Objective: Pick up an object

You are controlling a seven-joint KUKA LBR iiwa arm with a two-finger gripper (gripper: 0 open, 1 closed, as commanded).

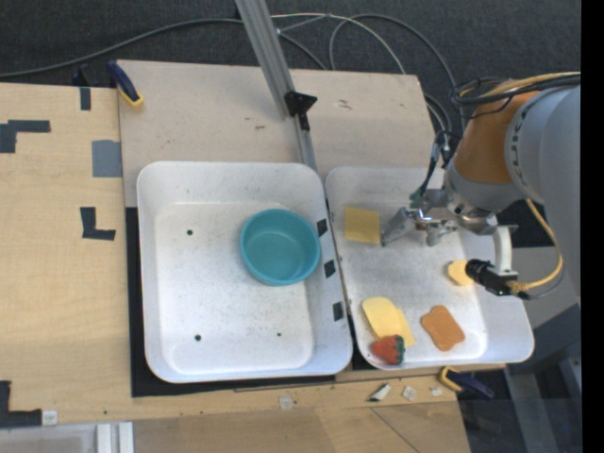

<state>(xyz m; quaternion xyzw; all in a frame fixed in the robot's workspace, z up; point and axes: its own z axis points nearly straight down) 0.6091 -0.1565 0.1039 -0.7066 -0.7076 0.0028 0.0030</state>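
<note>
Nearest, at the right bin's (500, 352) front edge: a red strawberry (387, 350), touching a pale yellow block (385, 317) just behind it. Orange piece (442, 327) beside them to the right, apart from both. Small blue-and-yellow clamp (460, 380) on the counter (57, 253) edge just in front of that bin.

Mid bin, right side: small yellow thing (458, 272), partly hidden by the arm's black fitting.

Further back, near the bin's left wall: yellow square (361, 226), flat on the bin floor. Jaws (389, 233) low, tips just beside the square's right edge, possibly touching; nothing seen between the fingers. Open or closed: cannot tell from this angle.

Left bin (170, 253): teal bowl (279, 245), upright, toward the right side of the bin.

Behind the bins: grey pole (269, 45) rising from a black clip at the back rims. Black cables (377, 31) on dark floor beyond. Second clamp (125, 83) at the counter's far left corner.
</note>
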